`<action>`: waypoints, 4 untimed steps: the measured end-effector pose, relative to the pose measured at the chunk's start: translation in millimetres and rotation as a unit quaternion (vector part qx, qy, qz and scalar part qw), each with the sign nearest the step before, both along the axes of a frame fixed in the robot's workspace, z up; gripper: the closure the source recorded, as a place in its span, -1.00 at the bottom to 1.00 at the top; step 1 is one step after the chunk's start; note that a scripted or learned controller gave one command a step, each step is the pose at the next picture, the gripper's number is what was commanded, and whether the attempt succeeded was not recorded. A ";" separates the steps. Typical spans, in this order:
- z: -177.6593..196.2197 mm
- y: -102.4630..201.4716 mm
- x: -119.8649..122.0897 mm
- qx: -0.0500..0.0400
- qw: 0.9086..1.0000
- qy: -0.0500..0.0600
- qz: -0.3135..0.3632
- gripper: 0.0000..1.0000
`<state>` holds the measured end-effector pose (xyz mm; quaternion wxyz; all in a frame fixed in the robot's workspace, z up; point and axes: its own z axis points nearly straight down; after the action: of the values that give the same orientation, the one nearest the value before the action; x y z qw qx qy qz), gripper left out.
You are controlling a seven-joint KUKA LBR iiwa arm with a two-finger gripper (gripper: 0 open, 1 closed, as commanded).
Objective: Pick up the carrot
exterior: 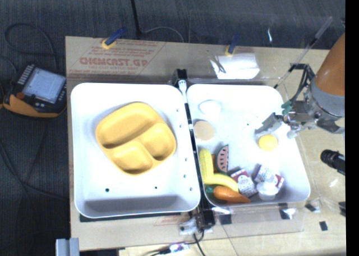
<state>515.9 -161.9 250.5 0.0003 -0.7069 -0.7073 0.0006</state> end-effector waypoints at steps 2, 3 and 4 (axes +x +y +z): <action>-57.0 122.8 -32.4 0.001 0.990 0.000 0.142 -1.00; 40.0 113.2 26.1 0.000 0.969 -0.001 0.248 -1.00; -36.5 138.4 -32.5 0.001 0.940 0.000 0.340 -1.00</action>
<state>483.4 -23.5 214.0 0.0007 -0.4240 -0.9056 0.0003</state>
